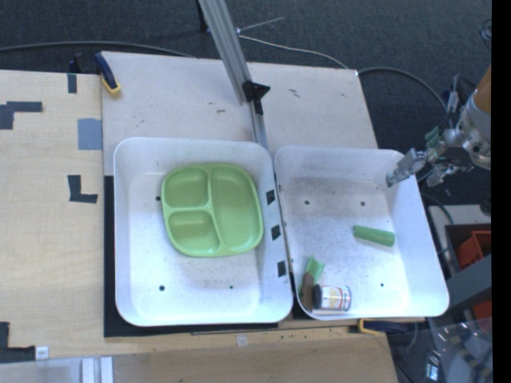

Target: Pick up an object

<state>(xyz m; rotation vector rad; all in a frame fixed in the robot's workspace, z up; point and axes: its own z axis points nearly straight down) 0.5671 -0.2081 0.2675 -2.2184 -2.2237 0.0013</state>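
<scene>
While the fingers (405, 168) hover at the right bin's (415, 238) rim, spread unreadable, green block (374, 235) lies apart below.

The arm (489, 106) is running off the frame edge at 3 o'clock w/ just a bit of wrist showing, and the gripper (411, 166) below it is reading too small and blurry to tell how its fingers are standing. At 6 o'clock in the right bin (415, 214), the small jar (331, 298) is showing a label too tiny to read, and the dark thing (306, 287) at its 9 o'clock is sitting half tucked against the bin wall, so can't tell what it is.
</scene>
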